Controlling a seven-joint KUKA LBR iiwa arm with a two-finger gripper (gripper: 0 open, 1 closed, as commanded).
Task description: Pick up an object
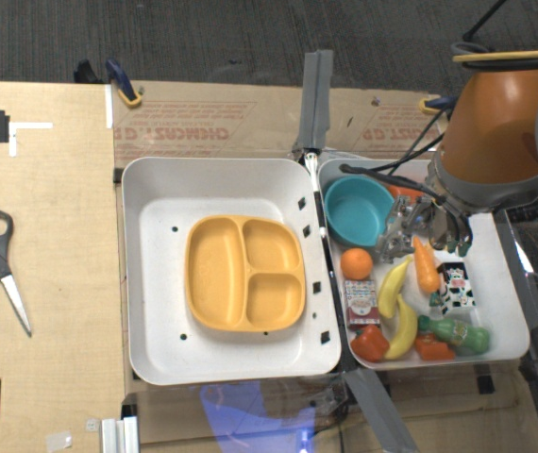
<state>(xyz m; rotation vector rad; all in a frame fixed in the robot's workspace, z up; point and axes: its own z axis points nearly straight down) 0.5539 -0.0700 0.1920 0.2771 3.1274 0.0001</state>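
My gripper (428,232) hangs over the right bin (507,281), below the arm's orange band. Directly under it is an orange carrot (426,266), whose upper end reaches up to the gripper; whether it is held I cannot tell. Around the carrot lie a yellow banana (397,311), a black-and-white cow-patterned item (456,292), an orange fruit (356,263) and a teal bowl (358,210). At the bin's near side are a green bottle (460,335), a red vegetable (370,344) and a small pink packet (360,299).
The left bin (151,281) holds a yellow divided plate (245,274). Scissors (1,264) lie on the wooden bench at far left. A blue clamp (123,81) sits on the cardboard behind the bins. Cables run from the arm over the right bin's far edge.
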